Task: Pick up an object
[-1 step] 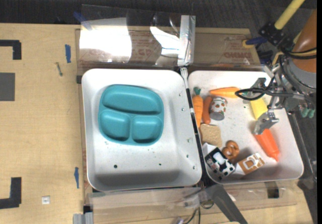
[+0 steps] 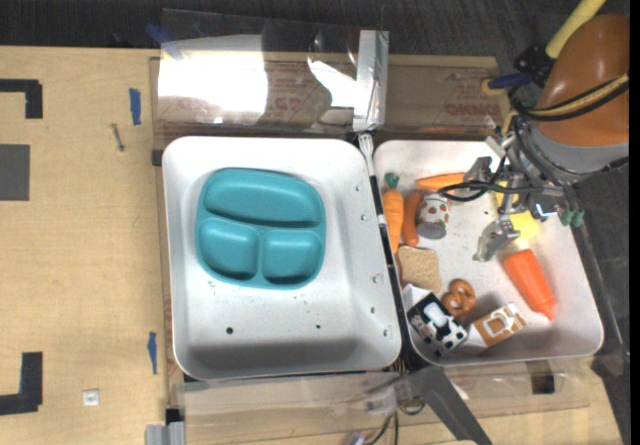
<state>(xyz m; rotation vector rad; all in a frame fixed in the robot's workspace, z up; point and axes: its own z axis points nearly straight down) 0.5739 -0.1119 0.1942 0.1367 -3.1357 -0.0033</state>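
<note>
Hovering low over the right bin (image 2: 585, 263), the gripper (image 2: 497, 238) hangs just beside the thick end of a big orange carrot (image 2: 531, 277) that lies slantwise against the bin's right side; from where I stand I cannot tell whether the jaws are apart or together, since cables and the grey wrist crowd them. That carrot looks like the nearest thing to take, and I'd judge the best line is to come down across its width near the fat end, not along its length, so the taper cannot squirt out as the jaws close. The rest of the bin is busy: a smaller carrot (image 2: 394, 216) stands along the left wall, another orange piece (image 2: 440, 179) lies near the top, a small grey-and-white pot (image 2: 432, 216) sits between them, a slice of bread (image 2: 420, 267) lies lower down, with a pretzel (image 2: 460, 294), a black-and-white toy (image 2: 437, 324) and an orange-and-white packet (image 2: 499, 324) near the front rim. All are well clear of the big carrot, so nothing should be knocked. The left bin (image 2: 340, 333) holds a teal divided tray (image 2: 262, 225). A slow, straight lift would tell quickly whether the grip has taken.
</note>
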